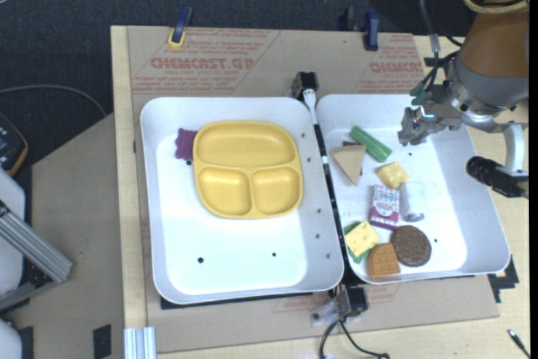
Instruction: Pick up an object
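Observation:
My gripper [411,133] hangs over the upper part of the right bin [471,181], right of a green stick [371,143]. Nothing shows between its fingers. Below it in the right bin lie a tan wedge [349,161], a small yellow block [392,175], a pink and white packet [385,206], a silvery piece [411,202], a yellow square [362,238], an orange cracker [383,261] and a brown round cookie [412,245].
The left bin [168,206] bears a yellow divided tray [248,167] with a purple item [185,143] at its left edge. A black clip [305,84] sits where the bins meet at the top. Clamps hold the cardboard at the back edge.

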`<state>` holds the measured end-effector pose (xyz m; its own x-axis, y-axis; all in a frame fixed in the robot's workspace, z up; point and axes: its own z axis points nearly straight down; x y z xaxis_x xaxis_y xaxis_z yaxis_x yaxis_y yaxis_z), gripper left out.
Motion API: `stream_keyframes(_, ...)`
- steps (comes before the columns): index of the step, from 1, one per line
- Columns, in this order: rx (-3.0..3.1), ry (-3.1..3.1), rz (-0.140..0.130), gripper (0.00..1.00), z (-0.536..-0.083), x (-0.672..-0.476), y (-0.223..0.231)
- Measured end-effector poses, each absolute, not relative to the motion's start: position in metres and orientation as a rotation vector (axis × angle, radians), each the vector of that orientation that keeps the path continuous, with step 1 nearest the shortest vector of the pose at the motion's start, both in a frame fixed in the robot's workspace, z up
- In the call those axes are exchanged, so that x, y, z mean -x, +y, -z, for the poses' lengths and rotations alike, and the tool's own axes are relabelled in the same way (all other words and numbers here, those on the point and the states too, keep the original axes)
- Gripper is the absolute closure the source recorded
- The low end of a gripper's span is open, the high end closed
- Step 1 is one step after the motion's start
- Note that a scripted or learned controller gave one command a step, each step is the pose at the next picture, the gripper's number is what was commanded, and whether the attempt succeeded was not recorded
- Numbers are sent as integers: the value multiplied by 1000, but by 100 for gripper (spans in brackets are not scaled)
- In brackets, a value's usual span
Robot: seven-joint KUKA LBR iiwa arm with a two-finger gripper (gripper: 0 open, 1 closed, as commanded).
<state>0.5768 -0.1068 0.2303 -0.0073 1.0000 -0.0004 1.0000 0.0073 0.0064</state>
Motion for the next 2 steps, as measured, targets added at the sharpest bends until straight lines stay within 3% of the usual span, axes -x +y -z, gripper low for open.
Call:
stream_keyframes(1, -2214, 2222, -3, 100, -219, -601, -74)
stream_keyframes(2, -2224, 2223, 3, 100, -216, -588, -76)
